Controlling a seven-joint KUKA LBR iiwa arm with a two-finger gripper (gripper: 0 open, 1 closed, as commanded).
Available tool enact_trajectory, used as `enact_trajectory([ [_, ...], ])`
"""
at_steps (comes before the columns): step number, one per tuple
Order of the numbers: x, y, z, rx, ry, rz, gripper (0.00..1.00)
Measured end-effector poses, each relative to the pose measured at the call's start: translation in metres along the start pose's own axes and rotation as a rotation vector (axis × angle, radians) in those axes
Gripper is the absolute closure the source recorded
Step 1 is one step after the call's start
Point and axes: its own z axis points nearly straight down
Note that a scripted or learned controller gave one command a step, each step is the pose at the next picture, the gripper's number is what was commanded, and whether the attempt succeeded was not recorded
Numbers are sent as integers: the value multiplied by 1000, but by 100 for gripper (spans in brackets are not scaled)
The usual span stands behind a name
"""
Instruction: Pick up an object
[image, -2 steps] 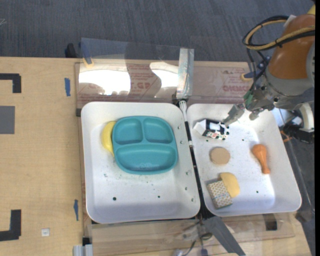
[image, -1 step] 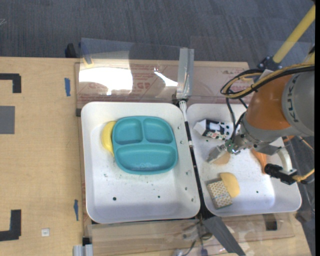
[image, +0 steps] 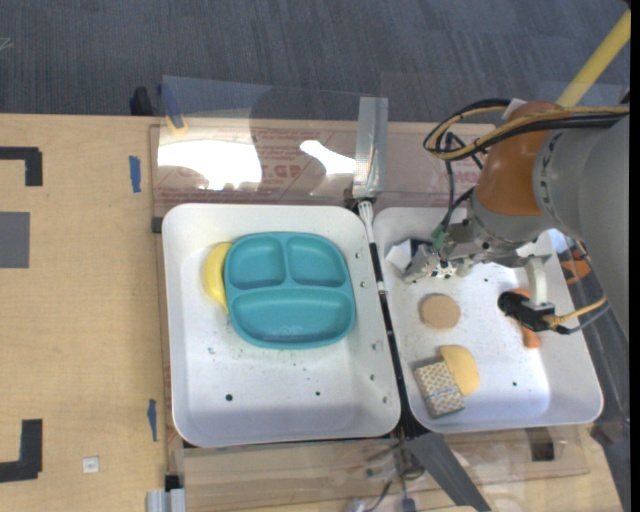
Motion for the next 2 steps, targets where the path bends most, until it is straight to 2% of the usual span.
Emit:
enact_trajectory([
  [1, 16, -113, -2, 4, 3, -89, 0],
  [2, -4, -46, -1, -2, -1, -25, 0],
])
